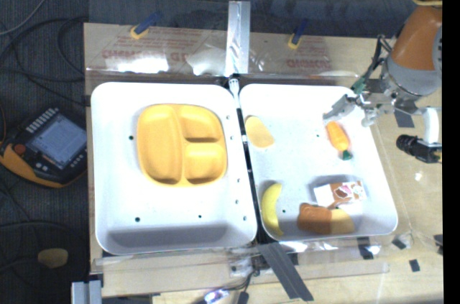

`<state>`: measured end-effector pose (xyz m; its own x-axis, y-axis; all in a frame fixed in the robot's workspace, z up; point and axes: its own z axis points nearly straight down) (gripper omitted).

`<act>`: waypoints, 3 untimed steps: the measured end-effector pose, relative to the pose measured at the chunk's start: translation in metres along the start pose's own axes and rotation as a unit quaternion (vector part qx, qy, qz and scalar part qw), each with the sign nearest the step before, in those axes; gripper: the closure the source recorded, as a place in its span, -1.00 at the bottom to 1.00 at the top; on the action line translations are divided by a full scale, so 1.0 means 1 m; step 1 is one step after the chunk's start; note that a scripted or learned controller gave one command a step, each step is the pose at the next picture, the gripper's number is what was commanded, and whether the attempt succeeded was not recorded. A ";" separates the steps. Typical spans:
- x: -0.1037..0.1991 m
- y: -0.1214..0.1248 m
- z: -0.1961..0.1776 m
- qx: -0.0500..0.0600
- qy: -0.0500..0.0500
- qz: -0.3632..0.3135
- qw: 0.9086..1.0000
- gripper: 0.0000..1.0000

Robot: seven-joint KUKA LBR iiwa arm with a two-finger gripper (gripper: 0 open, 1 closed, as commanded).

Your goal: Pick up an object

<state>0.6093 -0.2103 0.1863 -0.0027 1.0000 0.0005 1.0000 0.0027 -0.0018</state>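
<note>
The right bin [302, 98] holds several toy foods. An orange carrot [338, 137] with a green tip lies near the bin's right wall. A pale yellow oval piece [259, 131] rests by the left wall, and a yellow banana [270, 208] sits at the front left. A small white and red carton [340, 192] and a brown bread-like piece [316, 218] are at the front right. My gripper [353, 111] hangs over the bin's far right corner, just above and behind the carrot. Its fingers stand open with nothing between them.
The left bin [115, 173] carries a yellow divided tray [181, 143]. A metal divider post [238, 37] rises behind the seam between the bins. The grey arm with its orange band [415, 37] comes in from the right. A handheld pendant [44, 144] lies on the floor at left.
</note>
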 end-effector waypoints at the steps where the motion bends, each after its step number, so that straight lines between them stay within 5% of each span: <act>1: -0.004 0.017 0.089 -0.004 0.002 -0.102 0.995 -1.00; 2: -0.004 0.017 0.080 -0.004 0.000 -0.103 0.995 1.00; 3: 0.043 0.021 0.000 0.000 -0.001 0.017 1.000 1.00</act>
